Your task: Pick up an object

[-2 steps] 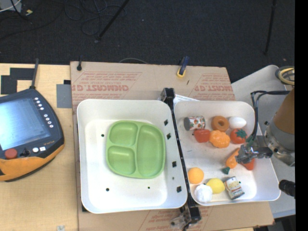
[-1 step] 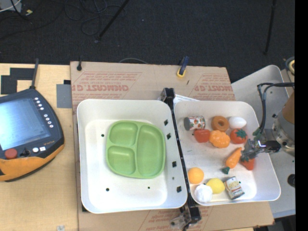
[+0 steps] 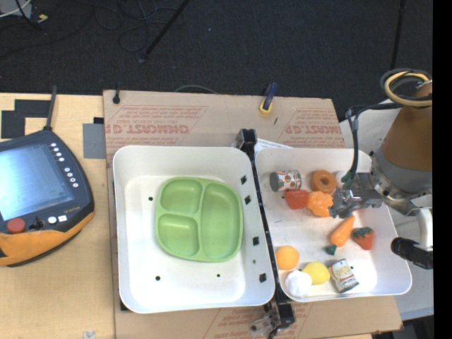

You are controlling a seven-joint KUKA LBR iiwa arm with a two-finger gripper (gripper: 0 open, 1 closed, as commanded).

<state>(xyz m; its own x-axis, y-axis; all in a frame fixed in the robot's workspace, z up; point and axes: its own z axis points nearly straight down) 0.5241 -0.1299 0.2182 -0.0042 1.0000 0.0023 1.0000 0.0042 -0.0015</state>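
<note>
2 bins (image 3: 134,189), 1 green tray (image 3: 199,219), 1 carrot (image 3: 342,230).

Left bin (image 3: 134,189), white: one light green divided tray (image 3: 199,219). Right bin (image 3: 385,277), white: small can (image 3: 286,181) with red-and-white label; brown ring doughnut (image 3: 324,181); red piece (image 3: 296,199); orange lumpy piece (image 3: 320,204); orange carrot (image 3: 342,231) with green tip; red strawberry (image 3: 363,238) with green cap; orange ball (image 3: 287,257); yellow lemon (image 3: 317,272); white ball (image 3: 298,283); white-labelled box (image 3: 344,275).
</note>
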